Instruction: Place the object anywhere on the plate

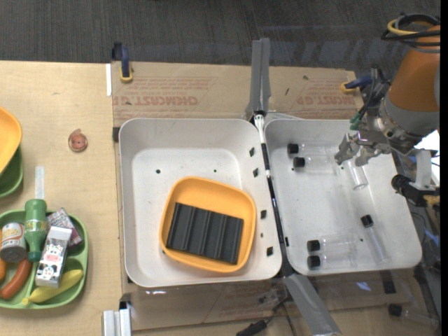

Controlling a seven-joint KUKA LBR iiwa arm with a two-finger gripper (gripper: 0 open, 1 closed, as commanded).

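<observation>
Tabletop (pixel 63 89) carries two white bins. Orange plate (pixel 208 222) in left bin (pixel 140 187), already bearing dark ribbed block (pixel 205 233), long axis roughly left-right. My hand (pixel 355 152) hovers well right of plate, over right bin (pixel 336 208). Finger opening: I cannot tell. I see nothing gripped.

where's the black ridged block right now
The black ridged rectangular block lies flat on the orange-yellow square plate in the left white bin of the camera view, toward that bin's front.
</observation>
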